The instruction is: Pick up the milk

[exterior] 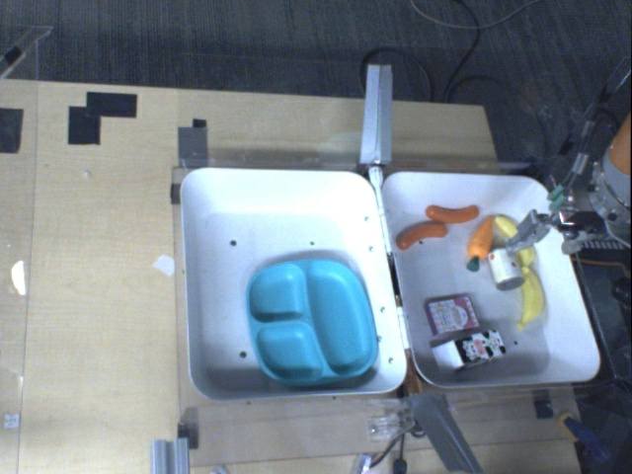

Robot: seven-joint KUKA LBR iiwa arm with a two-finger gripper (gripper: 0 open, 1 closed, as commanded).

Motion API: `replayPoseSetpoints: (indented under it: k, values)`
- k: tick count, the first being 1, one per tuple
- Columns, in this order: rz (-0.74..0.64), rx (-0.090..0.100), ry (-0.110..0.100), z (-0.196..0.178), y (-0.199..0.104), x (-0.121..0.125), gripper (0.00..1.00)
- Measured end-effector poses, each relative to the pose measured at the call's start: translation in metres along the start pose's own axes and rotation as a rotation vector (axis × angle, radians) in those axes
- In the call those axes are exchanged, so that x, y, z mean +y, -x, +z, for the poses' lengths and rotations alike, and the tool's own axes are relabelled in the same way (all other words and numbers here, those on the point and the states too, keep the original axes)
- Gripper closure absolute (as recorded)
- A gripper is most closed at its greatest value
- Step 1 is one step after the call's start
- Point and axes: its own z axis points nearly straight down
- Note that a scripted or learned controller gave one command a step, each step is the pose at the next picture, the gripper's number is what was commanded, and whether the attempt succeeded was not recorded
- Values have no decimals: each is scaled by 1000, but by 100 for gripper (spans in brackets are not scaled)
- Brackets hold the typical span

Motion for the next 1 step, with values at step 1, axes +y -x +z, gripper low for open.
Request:
replayPoseSetpoints:
  k: [1]
  values:
    - [98, 0, -1, 96, -20, -45, 0]
